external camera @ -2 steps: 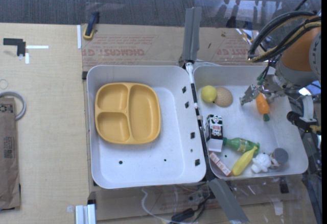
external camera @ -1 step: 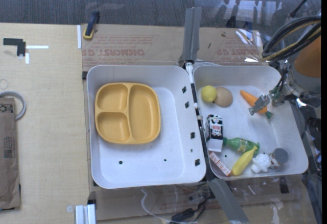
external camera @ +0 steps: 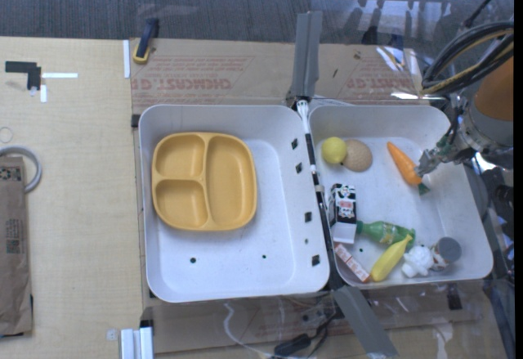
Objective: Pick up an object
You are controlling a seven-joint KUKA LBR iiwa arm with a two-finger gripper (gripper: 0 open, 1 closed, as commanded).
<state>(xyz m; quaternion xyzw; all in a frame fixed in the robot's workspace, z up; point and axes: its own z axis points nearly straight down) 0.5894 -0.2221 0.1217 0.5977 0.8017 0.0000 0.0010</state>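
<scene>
Carrot (external camera: pixel 401 163) lies in the right bin (external camera: pixel 478 210), near its far right wall. Gripper (external camera: pixel 428 161) sits beside its lower end, finger state indiscernible. Centre over the carrot's middle before closing.

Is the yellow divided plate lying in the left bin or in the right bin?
In the left bin. The yellow divided plate lies flat on its white floor, compartments facing up, left of the wall between the bins.

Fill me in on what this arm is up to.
The arm is working over the right bin, trying to pick something up. Its gripper sits low beside the carrot, at that end of it. Nothing shows between the jaws. A lemon, a milk carton and a banana lie in the same bin; the left bin holds a yellow plate.
</scene>
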